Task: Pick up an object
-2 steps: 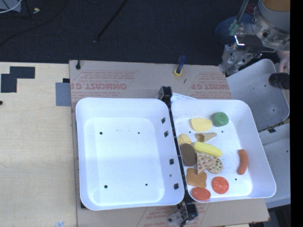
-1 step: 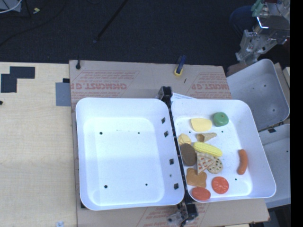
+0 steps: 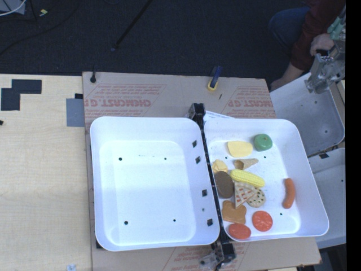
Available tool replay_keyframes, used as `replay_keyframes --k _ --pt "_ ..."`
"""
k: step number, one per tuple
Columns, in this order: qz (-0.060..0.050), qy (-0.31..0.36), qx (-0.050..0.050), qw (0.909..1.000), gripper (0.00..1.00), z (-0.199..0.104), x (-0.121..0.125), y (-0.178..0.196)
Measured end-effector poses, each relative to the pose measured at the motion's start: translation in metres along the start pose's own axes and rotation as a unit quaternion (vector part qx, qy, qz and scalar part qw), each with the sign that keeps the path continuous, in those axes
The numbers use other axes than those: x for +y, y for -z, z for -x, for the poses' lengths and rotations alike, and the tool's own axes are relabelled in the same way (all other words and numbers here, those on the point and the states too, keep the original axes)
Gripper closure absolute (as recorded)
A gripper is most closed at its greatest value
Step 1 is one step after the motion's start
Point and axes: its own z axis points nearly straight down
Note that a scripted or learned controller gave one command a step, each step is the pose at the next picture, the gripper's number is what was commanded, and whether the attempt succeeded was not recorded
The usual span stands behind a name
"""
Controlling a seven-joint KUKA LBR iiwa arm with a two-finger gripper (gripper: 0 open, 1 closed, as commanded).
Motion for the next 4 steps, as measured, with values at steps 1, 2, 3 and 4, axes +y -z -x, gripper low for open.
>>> replay_keyframes --k 1,2,3,4 --pt "0.000 0.006 0.001 1.0000 1.00 -0.099 -0.041 0.000" --pt "0.000 0.007 0.000 1.0000 1.00 -0.204 -0.077 0.000" --pt "0.000 -0.001 -0.001 1.0000 1.00 -0.135 -0.075 0.000" --pt "0.001 -0.002 -0.001 1.0000 1.00 -0.055 -0.069 0.000"
